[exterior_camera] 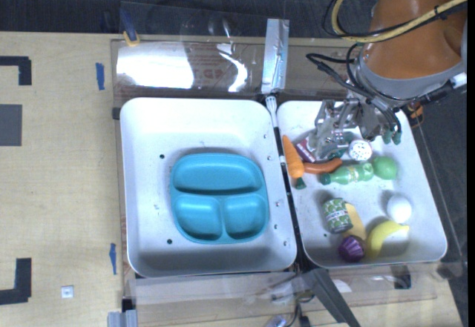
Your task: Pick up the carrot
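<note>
Carrot (292, 158) lies against the right bin's (434, 233) left wall, long axis running up and down the view; the gripper (335, 125) hangs just right of it, whether it's apart, I can't tell

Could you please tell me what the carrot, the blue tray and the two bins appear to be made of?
Carrot: probably moulded plastic toy food, judging by its even orange colour and smooth skin.
Blue tray: looks like matte plastic, with rounded moulded compartments and soft highlights.
Bins: seemingly white plastic, slightly glossy, with rounded corners and faint reflections; coated metal cannot be excluded.
</note>
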You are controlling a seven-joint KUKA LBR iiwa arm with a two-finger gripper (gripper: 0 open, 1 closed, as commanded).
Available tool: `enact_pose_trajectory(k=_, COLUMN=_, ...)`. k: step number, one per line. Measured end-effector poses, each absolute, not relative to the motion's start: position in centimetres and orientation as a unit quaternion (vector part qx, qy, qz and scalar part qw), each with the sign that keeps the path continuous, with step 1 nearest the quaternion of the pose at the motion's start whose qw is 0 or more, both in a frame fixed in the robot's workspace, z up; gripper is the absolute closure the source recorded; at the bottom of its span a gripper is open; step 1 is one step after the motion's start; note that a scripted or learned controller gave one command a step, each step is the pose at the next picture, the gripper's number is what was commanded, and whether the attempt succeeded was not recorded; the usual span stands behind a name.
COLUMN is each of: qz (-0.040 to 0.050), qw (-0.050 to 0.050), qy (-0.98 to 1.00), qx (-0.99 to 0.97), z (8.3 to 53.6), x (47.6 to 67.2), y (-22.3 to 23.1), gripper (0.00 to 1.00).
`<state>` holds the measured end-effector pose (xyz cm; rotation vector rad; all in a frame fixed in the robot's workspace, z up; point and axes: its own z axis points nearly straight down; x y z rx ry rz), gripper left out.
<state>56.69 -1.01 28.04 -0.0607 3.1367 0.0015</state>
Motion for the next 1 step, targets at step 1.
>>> enact_pose_trajectory(k=1, qz=0.0004, qw=0.002, qy=0.998, qx=-0.062, z=29.14, x=48.91, y=1.18, gripper=1.00)
